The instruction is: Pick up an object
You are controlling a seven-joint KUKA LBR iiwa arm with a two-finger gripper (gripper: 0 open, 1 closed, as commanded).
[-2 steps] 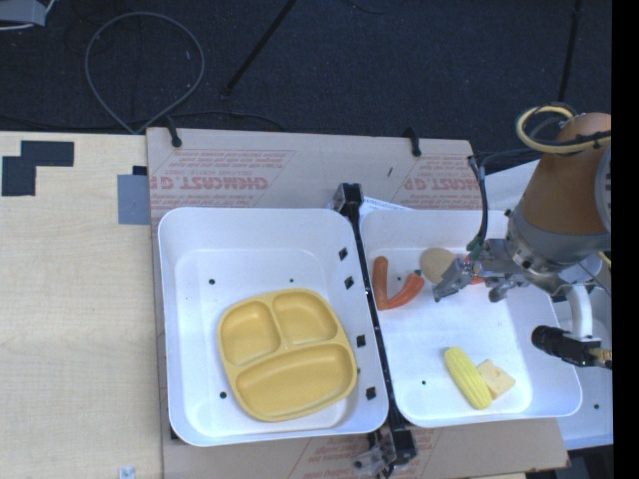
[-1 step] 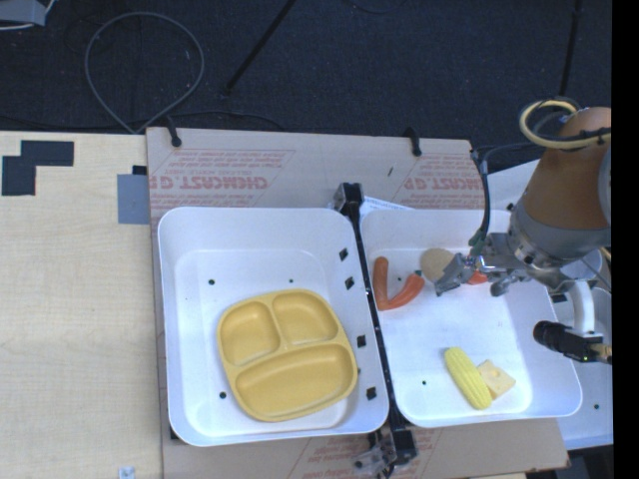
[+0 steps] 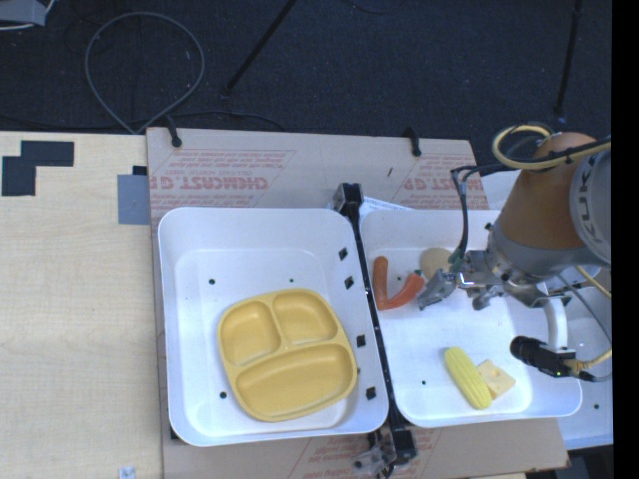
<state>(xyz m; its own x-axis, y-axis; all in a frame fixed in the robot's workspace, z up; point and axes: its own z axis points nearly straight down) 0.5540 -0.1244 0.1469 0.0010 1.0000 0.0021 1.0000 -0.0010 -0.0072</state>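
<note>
Reaching into the right white bin (image 3: 559,407), the grey two-finger gripper (image 3: 431,293) touches a curved orange-red sausage-like piece (image 3: 399,293); whether its fingers are parted is unclear. Yellow corn cob (image 3: 467,377) lies apart.

— Where is the arm (image 3: 544,208) relative to the right bin (image 3: 559,402)?
— It reaches in over that bin's far right corner, orange band uppermost, wrist bent toward the bin's left wall.
— And the gripper (image 3: 433,292)?
— Low over the bin's upper left part, fingers seemingly slightly parted, though blurred.
</note>
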